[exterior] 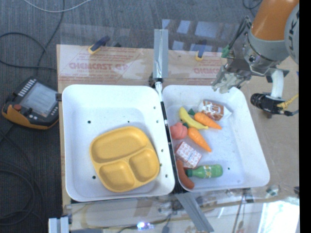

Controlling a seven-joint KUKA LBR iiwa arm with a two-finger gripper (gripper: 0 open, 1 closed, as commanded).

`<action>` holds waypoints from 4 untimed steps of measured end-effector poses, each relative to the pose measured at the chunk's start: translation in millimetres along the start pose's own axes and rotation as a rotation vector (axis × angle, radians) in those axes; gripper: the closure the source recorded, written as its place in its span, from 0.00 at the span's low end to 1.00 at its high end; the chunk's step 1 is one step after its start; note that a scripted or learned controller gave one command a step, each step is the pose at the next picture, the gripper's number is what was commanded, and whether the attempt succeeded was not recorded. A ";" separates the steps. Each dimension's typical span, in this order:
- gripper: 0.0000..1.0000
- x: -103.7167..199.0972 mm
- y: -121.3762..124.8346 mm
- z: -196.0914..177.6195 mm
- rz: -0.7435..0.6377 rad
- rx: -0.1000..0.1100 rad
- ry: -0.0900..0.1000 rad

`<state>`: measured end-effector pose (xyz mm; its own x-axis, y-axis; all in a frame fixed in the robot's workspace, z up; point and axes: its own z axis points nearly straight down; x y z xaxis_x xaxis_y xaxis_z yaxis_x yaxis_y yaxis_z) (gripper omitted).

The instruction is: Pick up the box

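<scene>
Two box-like things lie in the right bin (248, 144). A small red-and-white patterned box (188, 155) rests near the bin's front left, between an orange carrot (199, 139) and a green bottle (204, 171). A brown-and-white carton (213, 109) lies toward the far side. My gripper (224, 84) hangs over the bin's far rim, just up and right of the carton and well away from the patterned box. I see nothing in it.
The right bin also holds a yellow banana (189, 119), a second carrot (208, 120), a pink round fruit (178, 130) and a red sausage (184, 176). A yellow divided tray (125, 158) sits in the left bin (77, 106). A teach pendant (31, 103) lies off the bench at left.
</scene>
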<state>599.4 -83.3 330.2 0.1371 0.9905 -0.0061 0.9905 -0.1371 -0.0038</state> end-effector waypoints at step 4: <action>0.00 23.5 -119.3 149.7 0.091 0.004 0.007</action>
<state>483.8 -44.4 180.8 0.2261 0.9741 0.0002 0.9741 -0.2261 -0.0071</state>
